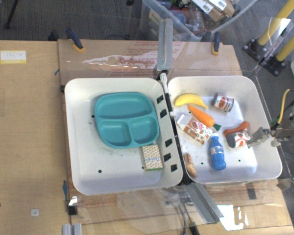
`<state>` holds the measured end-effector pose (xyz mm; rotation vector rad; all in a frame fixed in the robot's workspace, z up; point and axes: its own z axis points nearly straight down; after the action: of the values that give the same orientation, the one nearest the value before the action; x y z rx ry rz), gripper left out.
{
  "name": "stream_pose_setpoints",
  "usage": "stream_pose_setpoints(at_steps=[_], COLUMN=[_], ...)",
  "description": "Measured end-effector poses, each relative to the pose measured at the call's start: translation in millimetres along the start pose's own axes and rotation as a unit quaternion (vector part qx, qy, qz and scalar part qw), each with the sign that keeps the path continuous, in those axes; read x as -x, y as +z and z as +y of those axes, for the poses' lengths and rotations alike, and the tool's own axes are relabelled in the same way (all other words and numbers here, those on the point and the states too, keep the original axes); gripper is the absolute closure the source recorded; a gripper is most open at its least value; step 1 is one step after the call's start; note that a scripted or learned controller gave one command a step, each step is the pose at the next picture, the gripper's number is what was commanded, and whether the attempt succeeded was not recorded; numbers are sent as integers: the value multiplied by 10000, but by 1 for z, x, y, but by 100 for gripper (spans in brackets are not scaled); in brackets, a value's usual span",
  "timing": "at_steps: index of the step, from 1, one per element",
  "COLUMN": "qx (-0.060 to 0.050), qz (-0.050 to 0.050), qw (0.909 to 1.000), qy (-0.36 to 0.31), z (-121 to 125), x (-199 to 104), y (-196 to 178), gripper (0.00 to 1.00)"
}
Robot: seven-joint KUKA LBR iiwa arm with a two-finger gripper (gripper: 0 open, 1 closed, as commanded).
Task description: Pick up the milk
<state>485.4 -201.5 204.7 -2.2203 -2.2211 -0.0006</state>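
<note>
Lying untouched, the milk [196,130], prob. the small carton, sits well left of the gripper [259,136], w/ a carrot [202,116] above it and a blue bottle [216,153] between. Gripper's at the right bin's [245,168] edge, apparently holding nothing; can't tell its spread. Pick not started.

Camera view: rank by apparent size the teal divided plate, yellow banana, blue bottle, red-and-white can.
1. Teal divided plate, by far the largest.
2-3. Blue bottle and yellow banana look close; not ranking them.
4. Red-and-white can, smallest.
</note>
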Motion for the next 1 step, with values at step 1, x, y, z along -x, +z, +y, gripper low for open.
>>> stream_pose_setpoints(at_steps=[1], qx=[25], qz=[-16], qw=[9940], qy=[-1091], z=[87], x=[1], y=[103], gripper=[0])
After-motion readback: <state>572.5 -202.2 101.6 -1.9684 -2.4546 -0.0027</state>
